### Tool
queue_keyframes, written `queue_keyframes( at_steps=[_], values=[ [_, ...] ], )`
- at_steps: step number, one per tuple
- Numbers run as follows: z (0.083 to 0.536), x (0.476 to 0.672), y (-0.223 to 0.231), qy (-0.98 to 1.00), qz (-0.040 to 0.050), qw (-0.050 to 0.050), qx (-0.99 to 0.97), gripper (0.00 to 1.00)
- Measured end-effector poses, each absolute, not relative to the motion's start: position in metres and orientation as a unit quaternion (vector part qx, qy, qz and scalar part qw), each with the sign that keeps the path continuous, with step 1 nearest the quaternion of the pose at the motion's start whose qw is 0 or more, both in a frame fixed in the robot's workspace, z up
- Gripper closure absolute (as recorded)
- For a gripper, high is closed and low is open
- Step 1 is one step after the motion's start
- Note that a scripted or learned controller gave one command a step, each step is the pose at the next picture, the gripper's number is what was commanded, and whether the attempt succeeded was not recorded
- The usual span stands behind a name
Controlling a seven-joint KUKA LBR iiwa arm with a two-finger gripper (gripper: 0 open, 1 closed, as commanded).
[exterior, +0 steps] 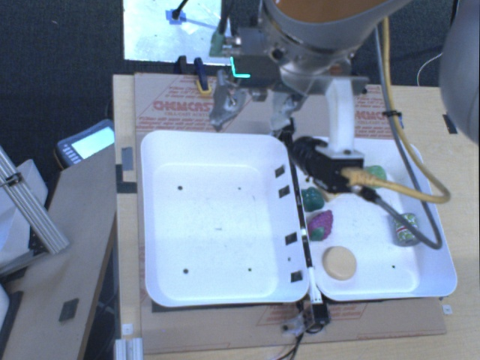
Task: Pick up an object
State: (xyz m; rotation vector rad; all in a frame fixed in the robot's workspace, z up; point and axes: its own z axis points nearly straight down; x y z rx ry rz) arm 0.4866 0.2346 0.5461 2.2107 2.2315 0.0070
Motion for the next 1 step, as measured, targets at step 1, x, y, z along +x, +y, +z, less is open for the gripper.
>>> queue_keyframes(
  at_steps=[1],
  values=[
    [0.5576, 0.4868, 0.2347, 0.712, 0.0038, 0.001, 0.703, 1.0]
  ],
)
